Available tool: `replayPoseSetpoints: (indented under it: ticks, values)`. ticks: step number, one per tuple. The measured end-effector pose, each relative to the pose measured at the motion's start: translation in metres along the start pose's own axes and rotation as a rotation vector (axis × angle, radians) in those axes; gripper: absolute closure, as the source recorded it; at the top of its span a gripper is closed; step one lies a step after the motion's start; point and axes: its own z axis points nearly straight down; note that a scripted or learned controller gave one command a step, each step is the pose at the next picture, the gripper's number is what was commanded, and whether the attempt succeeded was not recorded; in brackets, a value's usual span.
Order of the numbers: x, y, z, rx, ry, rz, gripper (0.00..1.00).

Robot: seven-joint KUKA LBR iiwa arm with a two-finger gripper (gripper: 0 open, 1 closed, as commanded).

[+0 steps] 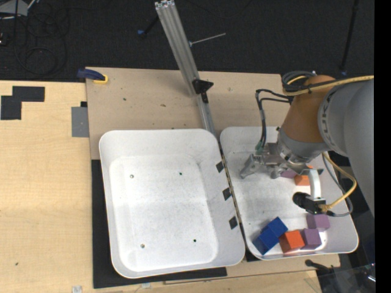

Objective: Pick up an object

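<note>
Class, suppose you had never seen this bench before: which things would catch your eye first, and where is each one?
The grey arm with its orange band reaches in from the right, its gripper low over the right bin. Bright blocks cluster in that bin's near corner: a blue block, an orange block and a purple block. A slanted metal bar stands behind the bins.

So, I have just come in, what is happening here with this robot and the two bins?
A grey arm reaches in from the right over the right bin, with its gripper low above the bin's floor. Nothing shows between its fingers. The blocks lie toward the near right corner of that bin: a blue block, an orange block and two purple blocks, with another small orange piece close under the wrist. So no object is picked up yet.
</note>
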Motion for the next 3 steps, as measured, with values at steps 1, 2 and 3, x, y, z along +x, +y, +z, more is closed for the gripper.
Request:
replayPoseSetpoints:
  ticks: [1, 2, 3]
  values:
    - [-0.001, 0.0, -0.01, 0.0, 0.001, 0.006, 1.0]
    - [-0.008, 0.0, -0.055, -0.005, -0.001, 0.006, 1.0]
    - [-0.014, 0.003, -0.098, -0.005, -0.001, 0.004, 1.0]
